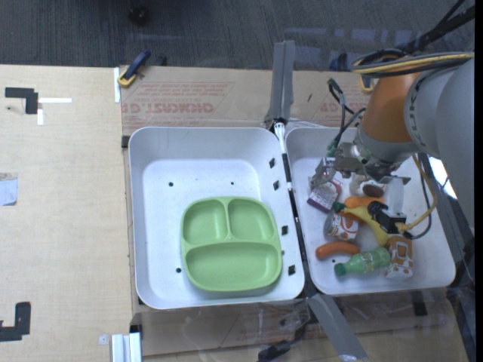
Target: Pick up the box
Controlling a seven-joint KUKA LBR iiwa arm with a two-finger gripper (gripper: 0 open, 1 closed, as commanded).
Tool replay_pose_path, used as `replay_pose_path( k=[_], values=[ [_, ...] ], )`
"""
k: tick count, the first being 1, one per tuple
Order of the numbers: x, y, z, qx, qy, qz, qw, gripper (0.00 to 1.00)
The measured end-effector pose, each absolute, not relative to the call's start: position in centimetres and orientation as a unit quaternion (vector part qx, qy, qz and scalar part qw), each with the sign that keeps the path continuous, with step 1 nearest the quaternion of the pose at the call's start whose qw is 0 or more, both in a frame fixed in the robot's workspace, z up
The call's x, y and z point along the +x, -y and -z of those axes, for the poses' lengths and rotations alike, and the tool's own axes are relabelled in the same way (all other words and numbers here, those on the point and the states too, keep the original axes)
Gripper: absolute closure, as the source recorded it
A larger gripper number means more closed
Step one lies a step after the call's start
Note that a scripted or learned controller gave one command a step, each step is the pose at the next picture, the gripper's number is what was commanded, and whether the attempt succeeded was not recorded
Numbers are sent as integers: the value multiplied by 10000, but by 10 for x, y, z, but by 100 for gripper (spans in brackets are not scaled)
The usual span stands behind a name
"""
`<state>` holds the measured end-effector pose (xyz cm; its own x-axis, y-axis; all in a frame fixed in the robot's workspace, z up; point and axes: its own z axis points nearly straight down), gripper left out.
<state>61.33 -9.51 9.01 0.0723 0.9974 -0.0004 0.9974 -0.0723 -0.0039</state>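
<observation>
First, near right corner of the right bin (317, 274): the box (401, 256), a small orange-and-white carton, lies here, close against the bin's right wall.
Near edge, beside it: a green bottle (365, 262) lies on its side, its base touching or almost touching the box.
A little further in: an orange sausage-like piece (337, 250) lies just left of the bottle, and a banana (361, 217) lies slantwise over the middle of the pile.
Left bin (158, 202): a green divided plate (230, 243) sits towards its near edge, well apart from everything the task concerns.
Middle of the right bin, towards its left wall: a purplish packet (323, 196) lies tilted, directly under the tool.
Gripper (332, 170): it hangs low at the far left part of the right bin, over the packet and well apart from the box. Whether it is released or clenched cannot be told, and nothing is seen held in it.
Arm (445, 104): grey, with its orange band (389, 111) above the wrist, it reaches in over the bin's far right corner.
Task standing: judged not begun, since the box lies untouched.
Risk one: closing where it now hangs would likely take the packet, not the box.
Risk two: crossing to the near right corner at this height could sweep the banana or roll the bottle into the box.
Risk three: the wall and the bottle crowd the box, so a descent could land on either and leave a poor hold.
</observation>
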Motion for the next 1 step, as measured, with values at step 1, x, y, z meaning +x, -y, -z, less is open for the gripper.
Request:
replay_pose_path(
  k=[1],
  values=[
    [613,96,-98,-7336,6795,-22,19,100]
  ],
)
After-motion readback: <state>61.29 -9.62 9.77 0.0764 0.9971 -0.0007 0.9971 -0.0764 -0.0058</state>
